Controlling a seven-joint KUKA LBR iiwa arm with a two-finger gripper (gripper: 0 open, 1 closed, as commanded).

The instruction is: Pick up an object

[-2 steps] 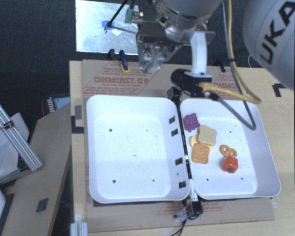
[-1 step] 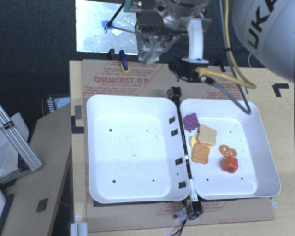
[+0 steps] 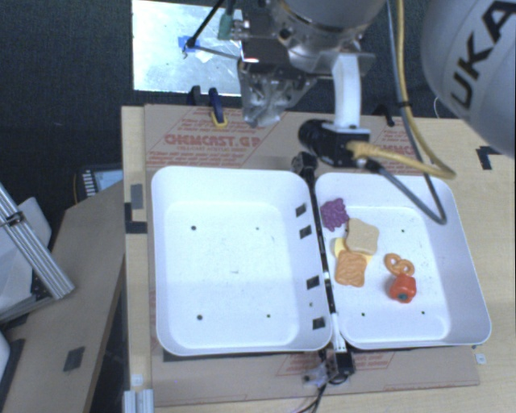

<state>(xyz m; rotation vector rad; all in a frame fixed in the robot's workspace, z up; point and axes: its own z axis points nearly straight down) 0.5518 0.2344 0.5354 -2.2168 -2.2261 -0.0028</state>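
The table carries two shallow white bins side by side. The left bin sits at 9 o'clock of the right bin, their rims touching along a black hinged seam. The grey arm hangs at 12 o'clock of the scene, above the cardboard beyond the bins, and its gripper is well apart from every object; whether the fingers are apart or together cannot be told from here. All the toy foods lie in the right bin. A tan bread slice rests just at 12 o'clock of an orange waffle-like piece. A purple grape bunch lies at 10 o'clock of the bread. A red pepper sits just at 6 o'clock of a small pretzel.
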